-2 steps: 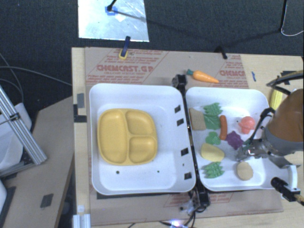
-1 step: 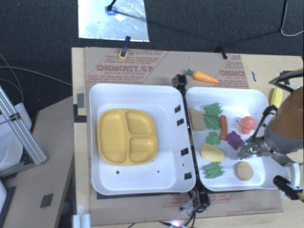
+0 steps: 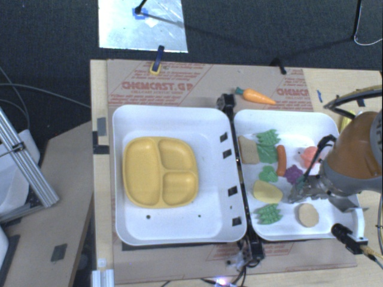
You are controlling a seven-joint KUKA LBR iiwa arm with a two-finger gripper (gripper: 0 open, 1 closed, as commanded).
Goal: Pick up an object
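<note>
1. Gripper [image 3: 297, 193] is down inside the right bin [image 3: 326, 122], among the toy food — just right of the yellow piece [image 3: 267, 191], below the purple grapes [image 3: 293, 173]
2. Fingers: cannot tell whether apart or together; too dark and small
3. Nothing visibly lifted — tan round piece [image 3: 308, 214] lies just below-right of the gripper, sausage [image 3: 281, 156] above-left of it
4. Judgement: at the reach-and-grasp stage; closing and lifting remain
5. Yellow divided plate [image 3: 160, 171] sits in the left bin [image 3: 173, 118]; carrot [image 3: 256, 95] lies on the bench above the right bin

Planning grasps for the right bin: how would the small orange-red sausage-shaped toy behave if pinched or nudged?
The small orange-red sausage-shaped toy looks rounded, so it may roll sideways. Its smooth surface could slip. Green leafy toys lie close beside it and might get bumped.
</note>
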